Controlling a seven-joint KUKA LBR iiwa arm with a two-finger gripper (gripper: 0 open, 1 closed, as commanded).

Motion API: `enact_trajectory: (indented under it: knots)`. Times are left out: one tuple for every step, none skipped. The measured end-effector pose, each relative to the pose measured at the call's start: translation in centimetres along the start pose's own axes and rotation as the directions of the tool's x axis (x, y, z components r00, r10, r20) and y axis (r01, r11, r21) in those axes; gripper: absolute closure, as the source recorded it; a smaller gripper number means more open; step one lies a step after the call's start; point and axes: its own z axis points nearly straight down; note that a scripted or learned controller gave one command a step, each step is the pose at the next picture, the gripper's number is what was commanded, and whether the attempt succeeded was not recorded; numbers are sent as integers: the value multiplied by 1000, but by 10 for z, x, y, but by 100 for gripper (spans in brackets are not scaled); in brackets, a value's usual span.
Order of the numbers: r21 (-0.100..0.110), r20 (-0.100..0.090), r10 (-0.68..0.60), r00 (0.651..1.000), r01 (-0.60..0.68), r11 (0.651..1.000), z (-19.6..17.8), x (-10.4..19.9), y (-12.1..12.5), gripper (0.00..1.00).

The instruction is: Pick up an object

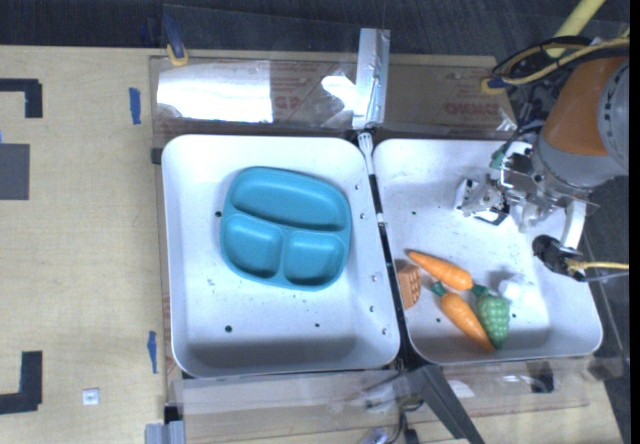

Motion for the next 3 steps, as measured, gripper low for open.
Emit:
enact_trajectory:
  knots:
    - [5,3,-30,1000,30,1000,29,45,30,0]
    - [-5,0,-322,947,322,947,28,4,-60,0]
    - [-11,2,-500,866,500,866,27,11,-113,0]
